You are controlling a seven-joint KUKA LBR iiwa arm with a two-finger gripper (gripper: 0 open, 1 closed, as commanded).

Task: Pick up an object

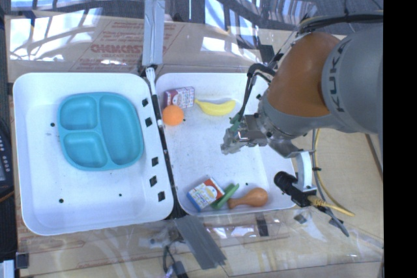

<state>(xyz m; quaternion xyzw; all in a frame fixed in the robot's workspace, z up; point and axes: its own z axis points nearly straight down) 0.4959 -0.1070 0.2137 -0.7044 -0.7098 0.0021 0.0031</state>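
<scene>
Arm [339,81] comes in from the right edge, grey links with the orange band bulging just above the wrist. Wrist is bent so the tool [231,140] points left and slightly down, at mid-height in the view. Tool looks small and dark; its tip is too blurred to read.

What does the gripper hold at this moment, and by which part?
Nothing shows between the fingers of the gripper; it hangs over bare floor of the right bin.
</scene>
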